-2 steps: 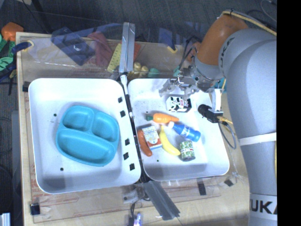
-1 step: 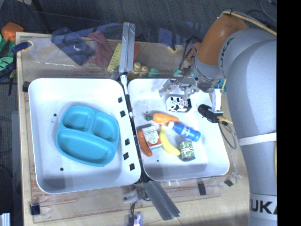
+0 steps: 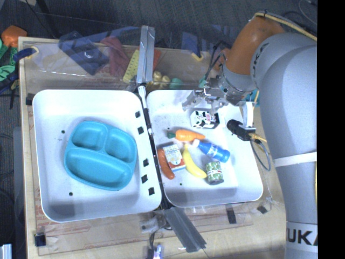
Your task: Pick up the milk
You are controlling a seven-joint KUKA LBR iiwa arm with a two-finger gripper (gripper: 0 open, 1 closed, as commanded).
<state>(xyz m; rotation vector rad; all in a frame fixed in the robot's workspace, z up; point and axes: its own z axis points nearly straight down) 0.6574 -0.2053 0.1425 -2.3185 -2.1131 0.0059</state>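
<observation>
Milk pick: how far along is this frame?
Done: the gripper is down over the right bin, right above the cow-patterned milk carton. In hand: nothing visibly; the carton looks to rest on the bin floor. Left: grasp and lift it away from the carrot and blue bottle.

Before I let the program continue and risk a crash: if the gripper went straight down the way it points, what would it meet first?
Most likely the milk, the black-and-white carton right below the gripper, though depth is unclear.
</observation>
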